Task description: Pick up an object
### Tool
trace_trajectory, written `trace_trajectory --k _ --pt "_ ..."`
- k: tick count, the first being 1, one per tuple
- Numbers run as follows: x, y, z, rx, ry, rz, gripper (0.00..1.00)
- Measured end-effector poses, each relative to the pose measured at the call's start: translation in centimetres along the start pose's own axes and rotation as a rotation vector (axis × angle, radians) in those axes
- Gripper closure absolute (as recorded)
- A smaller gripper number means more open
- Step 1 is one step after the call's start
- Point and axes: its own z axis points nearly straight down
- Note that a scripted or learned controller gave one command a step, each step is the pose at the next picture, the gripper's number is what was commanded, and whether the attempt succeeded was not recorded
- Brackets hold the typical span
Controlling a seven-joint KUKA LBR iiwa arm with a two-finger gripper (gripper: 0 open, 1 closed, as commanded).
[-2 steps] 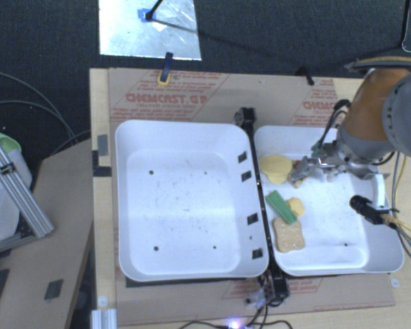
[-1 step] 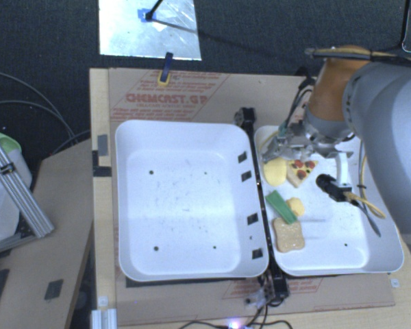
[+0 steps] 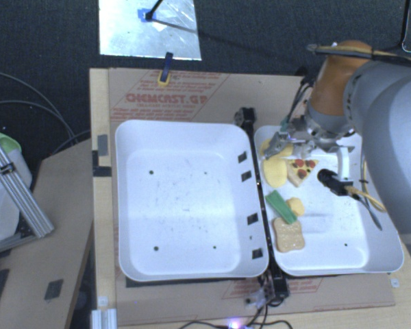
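Hovering low over the right white bin (image 3: 380, 249), near its far edge, the gripper (image 3: 296, 141) has nothing visibly lifted; how its grip stands I cannot tell. No pick looks done. Just beneath lie a pale yellow rounded piece (image 3: 277, 172), a green block (image 3: 280, 205) and a tan toast-shaped slab (image 3: 288, 235), crowded along the bin's left wall.

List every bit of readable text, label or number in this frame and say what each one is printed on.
"CHEMCAST G?": red print on the brown sheet under the two bins, beyond the left bin; the last characters are blurred and uncertain.
More red print on the same sheet's near edge, below the bins, is partly covered and too blurred to read.
Nothing legible on the bins, the arm or the objects in the right bin.
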Motion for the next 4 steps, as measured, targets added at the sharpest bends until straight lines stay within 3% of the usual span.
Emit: trace_trajectory --k 1,2,3,4 --pt "-10.5 -1.7 0.0 0.001 -0.005 0.012 0.0" --pt "-7.3 -0.1 0.1 0.0 0.0 0.0 0.0" --pt "-7.0 -3.8 0.2 0.006 0.0 0.005 0.0" --pt "-7.1 -3.5 -1.1 -0.001 0.0 0.003 1.0"
